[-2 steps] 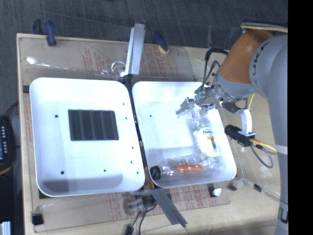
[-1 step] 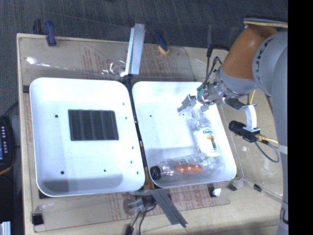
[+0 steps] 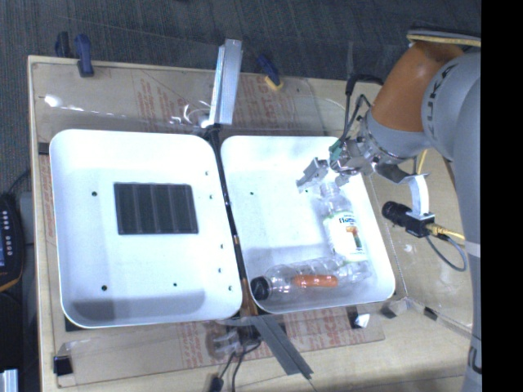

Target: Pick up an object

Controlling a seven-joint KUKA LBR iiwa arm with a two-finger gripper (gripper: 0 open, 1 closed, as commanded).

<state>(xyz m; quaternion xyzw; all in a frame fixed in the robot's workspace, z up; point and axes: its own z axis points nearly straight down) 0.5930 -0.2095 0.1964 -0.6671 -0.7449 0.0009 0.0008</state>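
Two clear plastic bottles lie in the right bin (image 3: 270,219). One bottle (image 3: 345,229) with a white label runs along the bin's right side, its neck pointing to the back. The other bottle (image 3: 309,281), with a black cap and an orange label, lies along the front wall. My gripper (image 3: 327,171) hangs over the back right part of this bin, just above the neck end of the white-label bottle. Nothing is seen held in it. A flat black ribbed rectangle (image 3: 155,208) lies in the middle of the left bin (image 3: 82,170).
A metal bar (image 3: 225,84) stands up behind the seam between the two bins. Blue clamps (image 3: 82,51) sit on the bench's back edge. The grey arm with its orange band (image 3: 417,84) comes in over the right bin's right rim.
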